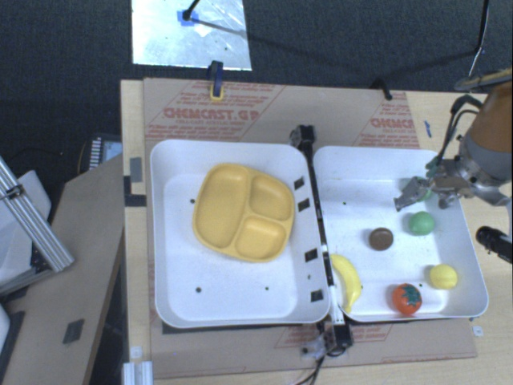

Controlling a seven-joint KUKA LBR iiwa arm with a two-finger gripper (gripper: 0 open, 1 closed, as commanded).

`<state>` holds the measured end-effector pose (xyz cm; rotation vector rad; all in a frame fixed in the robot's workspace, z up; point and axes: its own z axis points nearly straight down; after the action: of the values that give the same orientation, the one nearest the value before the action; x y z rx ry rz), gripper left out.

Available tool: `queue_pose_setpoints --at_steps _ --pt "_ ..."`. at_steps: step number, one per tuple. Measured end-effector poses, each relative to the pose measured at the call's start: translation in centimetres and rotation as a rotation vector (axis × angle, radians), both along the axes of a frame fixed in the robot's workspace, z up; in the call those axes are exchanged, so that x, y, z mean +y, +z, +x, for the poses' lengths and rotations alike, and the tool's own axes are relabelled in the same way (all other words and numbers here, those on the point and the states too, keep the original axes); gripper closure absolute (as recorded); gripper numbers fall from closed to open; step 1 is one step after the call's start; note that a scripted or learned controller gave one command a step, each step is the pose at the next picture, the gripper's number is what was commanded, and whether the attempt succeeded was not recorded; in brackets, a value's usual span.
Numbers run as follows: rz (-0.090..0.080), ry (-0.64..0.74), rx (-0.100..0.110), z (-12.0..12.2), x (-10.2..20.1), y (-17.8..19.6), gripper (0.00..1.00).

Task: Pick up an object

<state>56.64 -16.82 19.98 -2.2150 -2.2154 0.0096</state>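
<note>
In the right bin (473, 243) lie five small things. A green ball (422, 223) sits toward the far right part of the bin floor, with a brown disc (381, 238) to its left and a little nearer. A yellow lemon (442, 277) lies near the right wall, a red-orange tomato (406, 297) with a green top rests by the near wall, and a banana (347, 281) curves along the bin's left wall at the near corner.

The gripper (422, 191) hangs just over the far side of the green ball, its grey fingers apart, one pointing left and the other reaching toward the ball; nothing sits between them. The arm (490, 139) comes in from the right, grey below an orange band.

The left bin (172, 215) holds a yellow divided plate (243, 212) with three compartments, lying tilted on the bin floor.

Both bins rest on a surface (264, 111) covered with brown paper that bears red printing, "CHEMCAST" followed by what looks like "GP", once beyond the left bin; a second red print beyond the right bin is too partial to read. A yellow and black clamp (216, 83) grips the far edge, and a shiny metal sheet (191, 21) lies beyond on the dark floor.
</note>
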Motion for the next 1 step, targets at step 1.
queue_pose_setpoints --at_steps 1 --pt "-0.002 0.003 -0.011 0.29 0.03 0.64 0.0"
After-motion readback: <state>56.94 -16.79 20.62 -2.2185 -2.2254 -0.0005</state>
